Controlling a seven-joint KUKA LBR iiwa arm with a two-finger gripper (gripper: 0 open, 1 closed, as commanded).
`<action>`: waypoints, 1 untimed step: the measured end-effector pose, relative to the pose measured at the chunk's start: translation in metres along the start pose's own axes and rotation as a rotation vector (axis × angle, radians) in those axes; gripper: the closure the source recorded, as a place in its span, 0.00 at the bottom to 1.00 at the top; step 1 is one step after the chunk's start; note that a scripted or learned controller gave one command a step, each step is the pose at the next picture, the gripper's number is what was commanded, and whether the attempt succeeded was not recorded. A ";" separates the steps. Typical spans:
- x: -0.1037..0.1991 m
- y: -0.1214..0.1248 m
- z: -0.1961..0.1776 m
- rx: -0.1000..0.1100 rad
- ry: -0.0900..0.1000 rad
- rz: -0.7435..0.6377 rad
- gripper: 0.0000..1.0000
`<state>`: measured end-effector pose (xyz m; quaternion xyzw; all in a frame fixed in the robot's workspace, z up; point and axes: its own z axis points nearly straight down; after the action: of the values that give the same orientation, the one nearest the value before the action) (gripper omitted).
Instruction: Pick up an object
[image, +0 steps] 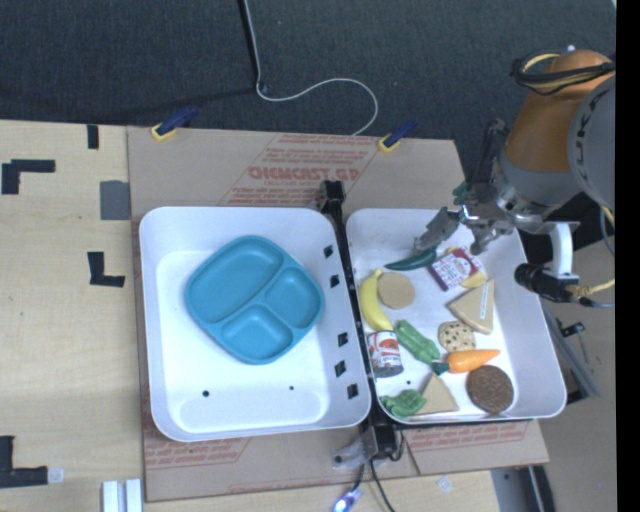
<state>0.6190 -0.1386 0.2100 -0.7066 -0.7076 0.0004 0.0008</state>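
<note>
My gripper (458, 232) hangs over the back of the right bin (545, 345), with its fingers (433, 234) spread open and nothing held between them. Just below it lie a red packet (452, 268) and a dark green pepper (408, 262). Further toward the front are a banana (373, 300), a tan round biscuit (396, 291), a cheese wedge (476, 306), a chip cookie (455, 335), a carrot (470, 360), a brown patty (490, 388), a green pickle (418, 340), a small can (386, 352), a sandwich triangle (438, 396) and a lettuce leaf (403, 404).
The left bin (165, 330) holds a blue divided plate (255, 298). Black clips line the wall between the bins (345, 300). The arm's orange band (555, 120) rises at the upper right. Cardboard (290, 165) lies under both bins.
</note>
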 end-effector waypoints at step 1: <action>0.045 -0.055 -0.050 0.000 0.002 -0.003 0.00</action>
<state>0.5642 -0.0940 0.2597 -0.7056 -0.7086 -0.0002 0.0014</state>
